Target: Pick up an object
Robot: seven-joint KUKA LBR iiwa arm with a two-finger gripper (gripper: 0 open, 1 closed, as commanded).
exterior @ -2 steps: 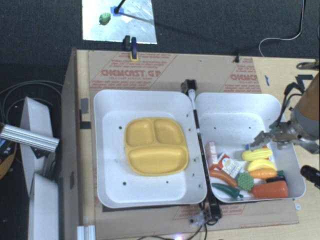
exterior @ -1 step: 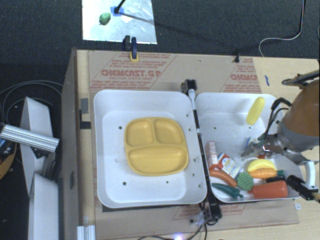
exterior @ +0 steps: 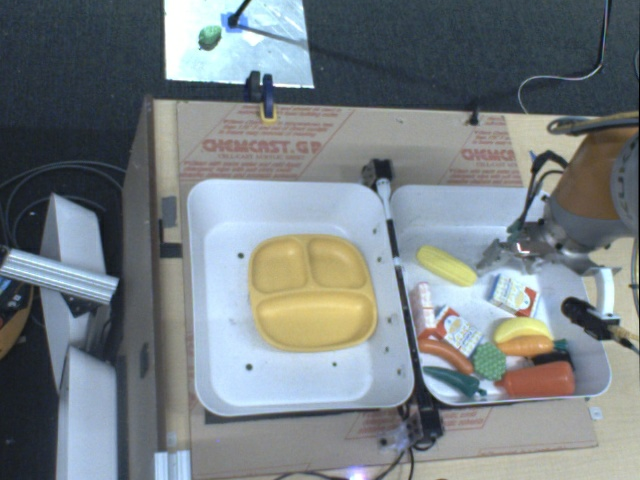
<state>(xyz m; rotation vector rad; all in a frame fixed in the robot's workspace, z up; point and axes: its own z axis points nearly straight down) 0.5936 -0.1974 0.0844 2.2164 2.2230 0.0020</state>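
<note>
Dark carpet floor around a bench topped with brown cardboard (exterior: 300,138) printed CHEMCAST GP in red. Two shallow white bins sit side by side on it, touching along a black divider strip. Left bin (exterior: 215,268) holds a yellow three-compartment plate (exterior: 312,293), roughly centred, lying flat. Right bin (exterior: 470,218) holds toy food, crowded toward its near half: a yellow corn cob (exterior: 446,265) lying slantwise near the bin's middle, apart from the rest; a small white carton (exterior: 512,294) right of it; another small red-and-white packet (exterior: 458,330) lower down, with a slim red-and-white item (exterior: 424,305) beside the divider; a yellow banana (exterior: 523,329) on top of an orange carrot-like piece (exterior: 527,347); a red pepper-like piece (exterior: 540,379) at the near right corner; a green knobbly piece (exterior: 490,362) in the middle of the pile; a red-orange sausage shape (exterior: 443,353) and a dark green pod (exterior: 453,381) along the near edge. Arm (exterior: 600,193) enters from the right, orange band visible, wrist over the right bin's far-right side. Gripper (exterior: 513,251) hangs low between corn cob and white carton, close above the carton's upper edge, nothing visibly between its tips; can't tell how far the claw is spread at this resolution. Beyond the bench, a shiny silver sheet (exterior: 270,28) on the floor with a small green object (exterior: 209,36) on it. Grey metal frame parts (exterior: 60,273) at left.
</note>
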